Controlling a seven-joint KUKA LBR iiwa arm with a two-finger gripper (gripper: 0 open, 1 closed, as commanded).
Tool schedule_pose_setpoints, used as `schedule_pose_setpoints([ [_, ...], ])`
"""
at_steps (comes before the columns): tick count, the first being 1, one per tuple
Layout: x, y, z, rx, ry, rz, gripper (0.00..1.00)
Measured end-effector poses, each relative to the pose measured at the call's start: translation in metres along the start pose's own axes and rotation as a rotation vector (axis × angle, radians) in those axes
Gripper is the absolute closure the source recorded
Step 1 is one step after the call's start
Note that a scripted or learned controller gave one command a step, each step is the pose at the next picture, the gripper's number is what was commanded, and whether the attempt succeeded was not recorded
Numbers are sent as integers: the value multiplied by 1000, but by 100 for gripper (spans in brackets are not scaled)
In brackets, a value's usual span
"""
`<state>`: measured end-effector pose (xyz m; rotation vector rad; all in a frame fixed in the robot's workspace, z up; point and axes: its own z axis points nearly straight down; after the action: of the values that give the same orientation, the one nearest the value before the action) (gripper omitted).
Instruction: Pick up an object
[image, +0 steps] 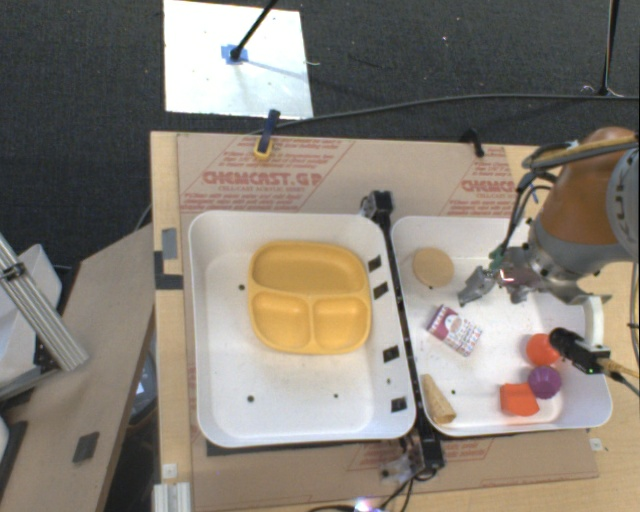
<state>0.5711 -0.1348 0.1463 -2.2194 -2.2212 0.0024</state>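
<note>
Progress: nothing lifted | two-finger gripper (487, 283) hovers above right white bin (470, 425), jaw state unclear | small patterned packet (454, 330) near, untouched | remaining: descend, grasp, lift

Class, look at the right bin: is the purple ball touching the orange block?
Touching. The camera view shows the small purple ball resting against the orange block's upper right corner, with no white bin floor between them.

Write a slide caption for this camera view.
Arm's gripper hovers over the right bin above a small pink packet; yellow divided tray sits in the left bin.
</note>
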Motion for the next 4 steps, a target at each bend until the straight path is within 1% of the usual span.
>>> schedule_pose_setpoints([
  [1,6,-2,56,-8,1,1,0],
  [2,6,2,56,-11,1,-1,0],
  [3,7,5,43,-20,3,-2,100],
  [4,12,10,-2,-7,-1,-4,100],
])
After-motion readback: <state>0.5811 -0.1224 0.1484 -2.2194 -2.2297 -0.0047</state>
